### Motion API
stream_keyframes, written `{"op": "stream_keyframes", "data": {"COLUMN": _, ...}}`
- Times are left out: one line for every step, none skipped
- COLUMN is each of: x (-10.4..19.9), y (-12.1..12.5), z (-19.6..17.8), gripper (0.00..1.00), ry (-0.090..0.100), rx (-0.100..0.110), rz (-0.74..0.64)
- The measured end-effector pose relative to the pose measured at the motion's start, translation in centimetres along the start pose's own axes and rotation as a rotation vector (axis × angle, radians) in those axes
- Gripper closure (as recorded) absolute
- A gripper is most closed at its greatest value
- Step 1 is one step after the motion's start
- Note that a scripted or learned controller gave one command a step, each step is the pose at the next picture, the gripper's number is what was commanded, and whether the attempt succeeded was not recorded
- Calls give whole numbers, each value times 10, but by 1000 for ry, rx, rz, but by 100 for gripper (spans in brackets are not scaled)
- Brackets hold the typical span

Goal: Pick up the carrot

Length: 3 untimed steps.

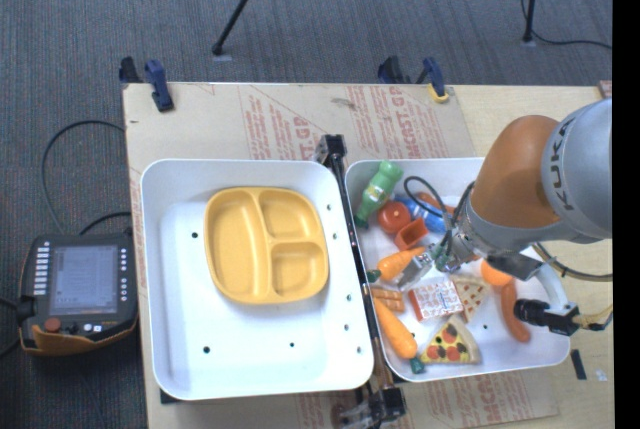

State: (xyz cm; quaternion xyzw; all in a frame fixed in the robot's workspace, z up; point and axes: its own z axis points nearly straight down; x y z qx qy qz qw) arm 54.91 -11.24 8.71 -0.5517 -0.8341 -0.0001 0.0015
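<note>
Hovering low in the right bin (pixel 560 352), the end effector (pixel 428 262) sits among the toy food, its metal tip just beside a small orange piece (pixel 397 264); whether it is parted or closed, and whether it grips anything, cannot be told from this slanted look.

A carrot (pixel 395 329) lies toward the near-left corner of that bin, below and slightly left of the end effector, near but apart from it. Its long axis runs diagonally, upper-left to lower-right, with a green stub at the lower end. The smaller orange piece by the tip may also be a carrot; I cannot say which is meant.

Room is tight. The carrot lies close to the bin's left wall, with the pizza slice (pixel 450 342) just to its right and a red-and-white packet (pixel 433 298) above that. A grasp across the short axis probably suits best, approaching from above, since the wall leaves little clearance on one side. The yellow tray (pixel 266 244) in the left bin (pixel 170 317) is well apart.
</note>
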Motion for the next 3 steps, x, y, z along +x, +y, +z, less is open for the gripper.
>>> {"op": "stream_keyframes", "data": {"x": 12, "y": 39, "z": 0, "gripper": 0, "ry": -1, "rx": -1, "rz": 235}}
{"op": "stream_keyframes", "data": {"x": 12, "y": 39, "z": -10, "gripper": 100, "ry": 1, "rx": 1, "rz": 235}}
{"op": "stream_keyframes", "data": {"x": 36, "y": 89, "z": -131, "gripper": 100, "ry": -2, "rx": -2, "rz": 443}}
